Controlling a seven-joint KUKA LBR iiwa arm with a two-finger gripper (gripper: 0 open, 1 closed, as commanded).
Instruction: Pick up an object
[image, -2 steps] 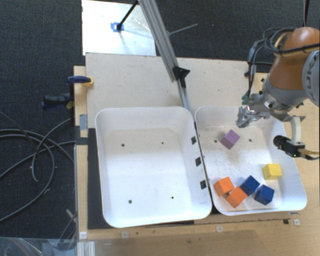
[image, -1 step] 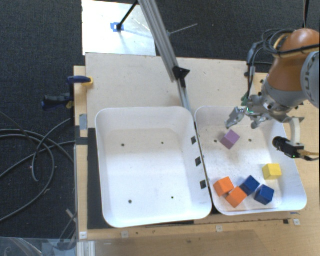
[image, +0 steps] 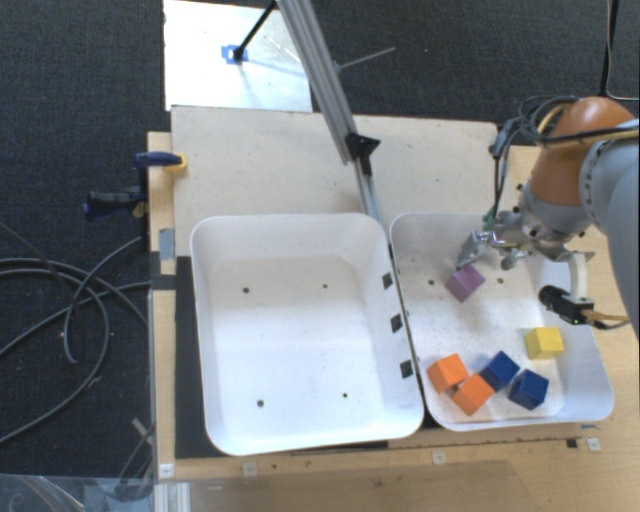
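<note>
Gripper (image: 478, 252) over far part of right bin (image: 590, 405); fingers spread wide, empty, just above purple block (image: 464, 284).

White bins (image: 300, 240), purple block (image: 465, 284), yellow block (image: 544, 342), 2 orange blocks (image: 448, 372), 2 blue blocks (image: 499, 369); arm (image: 600, 170) grey w/ orange band.

A robotics lab is indicated: two white bins (image: 300, 235) are set on a plywood bench (image: 270, 160) clamped (image: 135, 200) at its edge, with loose cables (image: 60, 310) strewn on dark carpet (image: 70, 90)
</note>
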